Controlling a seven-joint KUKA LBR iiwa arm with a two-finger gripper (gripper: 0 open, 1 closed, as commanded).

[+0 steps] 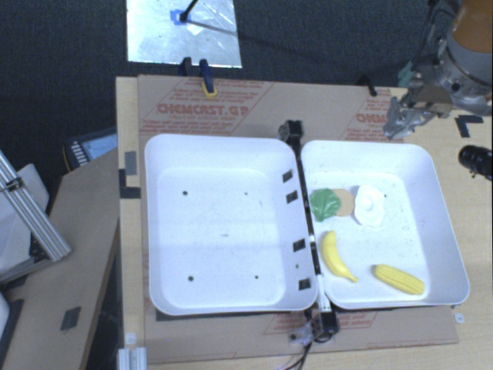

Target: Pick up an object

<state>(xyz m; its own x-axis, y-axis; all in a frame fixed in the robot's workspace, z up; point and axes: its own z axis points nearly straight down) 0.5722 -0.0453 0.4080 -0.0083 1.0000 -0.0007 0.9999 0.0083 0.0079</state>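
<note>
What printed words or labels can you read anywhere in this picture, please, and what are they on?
"CHEMCAST GP": red print on the brown board under the bins, behind the left bin.
Red print on the board behind the right bin: too blurred to read.
Red print at the board's front edge: too small to read.

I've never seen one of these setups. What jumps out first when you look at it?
Probably the toy food in the right bin: a banana, a corn cob, a green leafy piece and a white fried egg. Next, the arm's pincer above that bin's far right corner.
</note>
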